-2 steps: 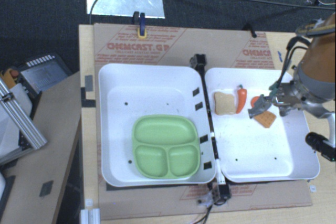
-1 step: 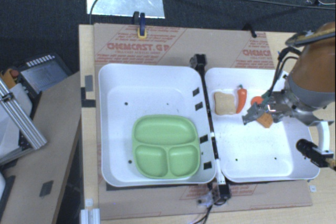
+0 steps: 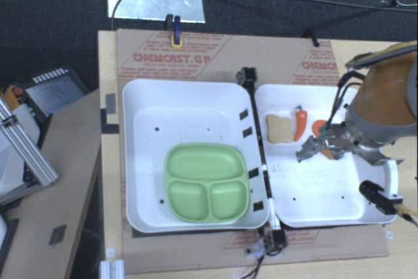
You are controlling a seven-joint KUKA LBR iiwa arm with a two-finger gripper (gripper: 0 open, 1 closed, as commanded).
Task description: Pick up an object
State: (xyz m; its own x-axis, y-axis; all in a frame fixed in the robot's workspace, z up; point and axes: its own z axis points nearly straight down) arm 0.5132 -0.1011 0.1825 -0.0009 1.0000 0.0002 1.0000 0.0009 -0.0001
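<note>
Hovering in the right bin (image 3: 287, 209), my gripper (image 3: 312, 150) sat beside the carrot (image 3: 301, 123); its opening I could not tell. The carrot looked light, stiff and slippery, best gripped mid-body.

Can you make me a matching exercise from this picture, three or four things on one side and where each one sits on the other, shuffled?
Things:
1. green divided plate
2. slice of toast
3. carrot
4. gripper

Places:
A. right bin, just right of the toast
B. left bin, near its front
C. right bin, by the divider at the back
D. over the right bin, right of the carrot

Pairs: 1-B, 2-C, 3-A, 4-D
</note>
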